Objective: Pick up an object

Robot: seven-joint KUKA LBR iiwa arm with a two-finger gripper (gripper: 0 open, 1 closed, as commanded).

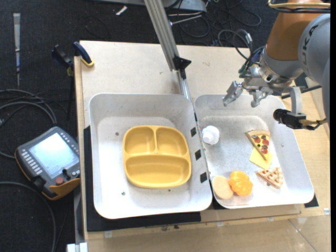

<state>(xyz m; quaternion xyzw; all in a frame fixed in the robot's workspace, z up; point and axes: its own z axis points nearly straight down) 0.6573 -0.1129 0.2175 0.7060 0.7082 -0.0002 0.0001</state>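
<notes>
Our tool [243, 95] spread open, gripping nothing, above right bin's [300, 161] far edge, pizza slice [260, 143] lying nearer us

Pale bench [131, 62]; two white bins [105, 140] side by side

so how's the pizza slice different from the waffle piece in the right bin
The pizza slice is red-topped with dark spots; the waffle piece is tan with a red-lined grid. The pizza slice lies farther back in the right bin, its tip overlapping a yellow cheese wedge; the waffle piece lies near the front edge. Both are small flat wedges.
</notes>
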